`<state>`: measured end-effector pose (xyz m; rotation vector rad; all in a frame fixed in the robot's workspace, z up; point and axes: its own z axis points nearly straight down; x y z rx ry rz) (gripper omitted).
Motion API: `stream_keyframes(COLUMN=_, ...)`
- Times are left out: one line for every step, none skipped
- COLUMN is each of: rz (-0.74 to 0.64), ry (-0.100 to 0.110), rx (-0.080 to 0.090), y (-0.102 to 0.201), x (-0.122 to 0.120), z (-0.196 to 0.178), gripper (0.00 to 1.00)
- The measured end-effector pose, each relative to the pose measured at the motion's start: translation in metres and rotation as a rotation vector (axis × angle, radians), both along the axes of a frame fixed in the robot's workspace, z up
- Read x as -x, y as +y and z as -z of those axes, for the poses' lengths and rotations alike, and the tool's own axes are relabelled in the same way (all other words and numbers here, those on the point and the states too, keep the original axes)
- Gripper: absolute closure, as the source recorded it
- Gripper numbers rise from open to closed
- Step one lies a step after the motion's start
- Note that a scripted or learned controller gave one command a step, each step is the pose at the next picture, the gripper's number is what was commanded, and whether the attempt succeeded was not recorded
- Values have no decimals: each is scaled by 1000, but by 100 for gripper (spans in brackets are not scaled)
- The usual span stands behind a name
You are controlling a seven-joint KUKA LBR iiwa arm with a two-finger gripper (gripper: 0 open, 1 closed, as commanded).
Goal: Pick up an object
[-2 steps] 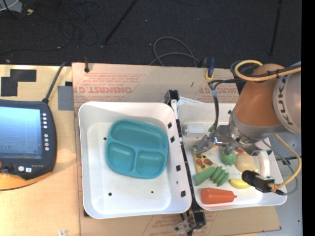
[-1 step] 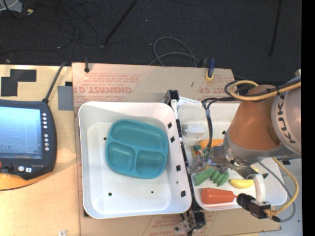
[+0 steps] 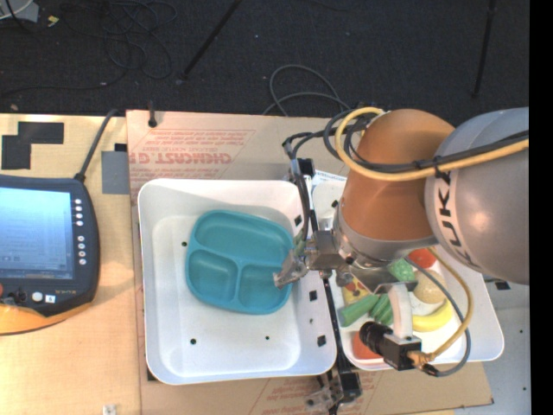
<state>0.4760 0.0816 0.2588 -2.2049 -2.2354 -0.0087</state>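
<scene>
A teal divided plate (image 3: 235, 260) lies in the left white bin (image 3: 173, 335). My gripper (image 3: 292, 271) reaches left from under the orange wrist band (image 3: 393, 180) and sits at the plate's right rim, by the wall between the bins. I cannot tell whether it touches the plate. Toy food lies in the right bin (image 3: 484, 340), partly hidden by the arm: a green piece (image 3: 363, 308), a yellow banana (image 3: 435, 320), a red piece (image 3: 423, 258) and a red-orange piece (image 3: 366, 346).
A black box on the wrist (image 3: 393, 342) hangs over the right bin's front. A tablet with a lit screen (image 3: 39, 240) lies on the bench at the left. Cardboard (image 3: 207, 150) lies under the bins.
</scene>
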Motion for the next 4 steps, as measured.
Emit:
stream_keyframes(rz=20, ry=7, rx=7, y=-69, x=0, z=2, gripper=0)
stream_keyframes(rz=15, ry=10, rx=5, y=-67, x=0, z=-7, gripper=100)
stream_keyframes(rz=17, ry=6, rx=7, y=-102, x=-26, z=5, gripper=100)
stream_keyframes(rz=15, ry=9, rx=5, y=-106, x=-8, z=19, gripper=100)
